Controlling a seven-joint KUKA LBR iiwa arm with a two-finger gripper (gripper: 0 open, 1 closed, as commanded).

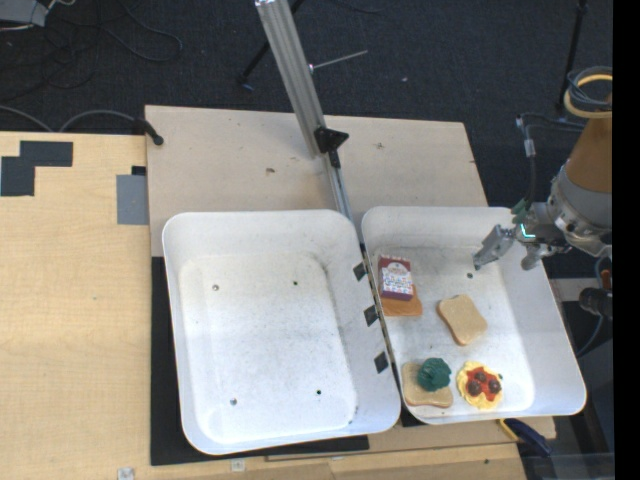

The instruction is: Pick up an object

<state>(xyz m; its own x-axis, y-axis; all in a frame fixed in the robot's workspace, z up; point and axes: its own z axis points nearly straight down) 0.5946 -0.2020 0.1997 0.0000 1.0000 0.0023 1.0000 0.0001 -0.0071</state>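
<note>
my gripper (500, 246) hovers spread wide, holding nothing; i'd centre over the bread slice (462, 319) before descending.

No text, brand, number or sign can be read anywhere. The one item that carries a printed label is a small dark red packet (396, 280) lying flat in the right bin (556, 368), near its left wall; the label shows pale marks on the red face, but they are too small and blurred to make out as words.
</note>
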